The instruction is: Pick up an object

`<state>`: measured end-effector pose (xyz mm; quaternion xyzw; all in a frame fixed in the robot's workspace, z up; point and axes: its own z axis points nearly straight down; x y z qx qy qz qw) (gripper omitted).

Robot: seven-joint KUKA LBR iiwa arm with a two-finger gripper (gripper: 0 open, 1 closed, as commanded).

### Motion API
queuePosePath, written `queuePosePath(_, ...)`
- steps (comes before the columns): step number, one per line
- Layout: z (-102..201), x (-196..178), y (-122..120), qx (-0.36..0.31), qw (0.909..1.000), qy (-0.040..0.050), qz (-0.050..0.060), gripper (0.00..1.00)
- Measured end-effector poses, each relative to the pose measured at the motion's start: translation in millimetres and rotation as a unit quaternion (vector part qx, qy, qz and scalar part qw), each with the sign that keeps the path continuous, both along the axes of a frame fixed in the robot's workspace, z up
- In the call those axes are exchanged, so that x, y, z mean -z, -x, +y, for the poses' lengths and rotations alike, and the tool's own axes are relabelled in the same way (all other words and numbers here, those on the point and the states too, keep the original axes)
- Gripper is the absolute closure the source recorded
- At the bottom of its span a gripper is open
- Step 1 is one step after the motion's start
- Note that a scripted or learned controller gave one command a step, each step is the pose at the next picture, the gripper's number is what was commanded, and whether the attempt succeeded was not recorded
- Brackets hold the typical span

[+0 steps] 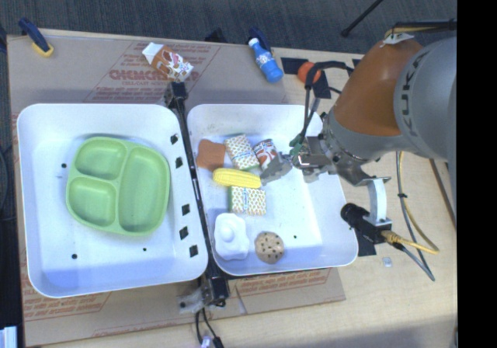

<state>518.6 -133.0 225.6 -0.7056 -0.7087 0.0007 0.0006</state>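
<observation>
reaching in from the right, the end effector (277, 168) sits low inside the right bin (326, 241), its metallic fingers pointing left toward the cluster of objects there. whether those fingers are spread or closed cannot be told from this angle, and nothing is visibly caught between them. its tip lies just beside the small can (265, 152) with the red and white label and close to the right end of the yellow corn cob (237, 178); real contact with either cannot be made out.

around them in the same bin lie a brown block (210, 154) against the left wall, a patterned box (241, 151) between the block and the can, a second patterned packet (248, 200) just below the corn, a white bottle (231, 234) near the front left corner, and a round cookie (269, 247) beside it.

the left bin (46, 261) holds a green divided plate (119, 184). on the tabletop (404, 292) behind the bins rest a blue bottle (266, 60) and a small snack packet (167, 62), both well apart from the arm (388, 98).
</observation>
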Motion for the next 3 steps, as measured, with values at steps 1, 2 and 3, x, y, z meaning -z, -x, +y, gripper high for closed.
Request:
queuePosePath(1,0.0,0.0,0.0,0.000,1.0000,0.0000,0.000,0.00)
queuePosePath(2,0.0,0.0,0.0,0.000,1.0000,0.0000,0.000,0.00)
queuePosePath(3,0.0,0.0,0.0,0.000,1.0000,0.0000,0.000,0.00)
